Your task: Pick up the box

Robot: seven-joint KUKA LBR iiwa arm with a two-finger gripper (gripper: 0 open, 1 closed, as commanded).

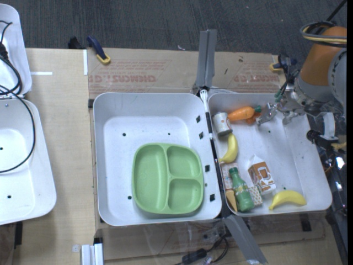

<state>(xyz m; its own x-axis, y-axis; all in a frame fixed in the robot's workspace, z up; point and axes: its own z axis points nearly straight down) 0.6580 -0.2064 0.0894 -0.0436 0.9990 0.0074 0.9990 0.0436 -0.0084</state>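
while the gripper (270, 114), fingers spread and empty, hangs beyond the carrot (241, 114), the box (261, 177) near it looks light, crushable; grasp its flat sides.

Beyond my bench lies dark grey carpet (165, 10). The benchtop (60, 81) is pale wood, with brown cardboard (149, 70) laid flat under the bins. A white tub (16, 164) sits far left.
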